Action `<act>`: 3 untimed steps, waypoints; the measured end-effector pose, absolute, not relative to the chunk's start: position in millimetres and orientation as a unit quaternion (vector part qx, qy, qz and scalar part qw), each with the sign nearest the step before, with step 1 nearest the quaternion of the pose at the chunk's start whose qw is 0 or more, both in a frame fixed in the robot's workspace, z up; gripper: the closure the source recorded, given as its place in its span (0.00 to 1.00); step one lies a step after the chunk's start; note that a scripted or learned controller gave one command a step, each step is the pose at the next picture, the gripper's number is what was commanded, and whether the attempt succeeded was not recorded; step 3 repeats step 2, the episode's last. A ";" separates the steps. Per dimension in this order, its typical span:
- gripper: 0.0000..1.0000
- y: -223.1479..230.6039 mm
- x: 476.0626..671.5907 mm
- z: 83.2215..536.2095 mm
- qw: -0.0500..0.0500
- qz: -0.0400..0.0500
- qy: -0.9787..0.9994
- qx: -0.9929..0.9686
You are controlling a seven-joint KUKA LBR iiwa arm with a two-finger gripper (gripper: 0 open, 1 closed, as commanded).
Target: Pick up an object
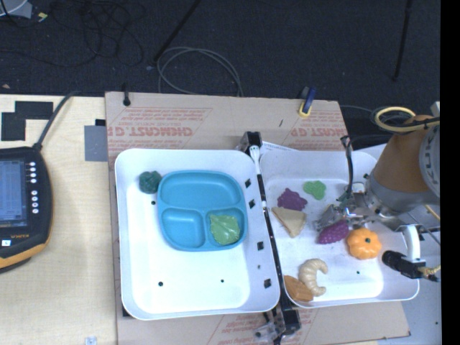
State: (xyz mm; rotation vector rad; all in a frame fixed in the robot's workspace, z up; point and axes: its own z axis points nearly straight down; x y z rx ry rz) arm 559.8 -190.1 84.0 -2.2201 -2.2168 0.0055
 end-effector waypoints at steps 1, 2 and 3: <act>1.00 -191.1 560.3 98.0 0.001 0.000 -0.704 -0.710; 1.00 -110.1 567.6 166.2 0.000 -0.003 -0.710 -0.705; 1.00 -110.1 567.6 166.2 0.000 -0.003 -0.710 -0.705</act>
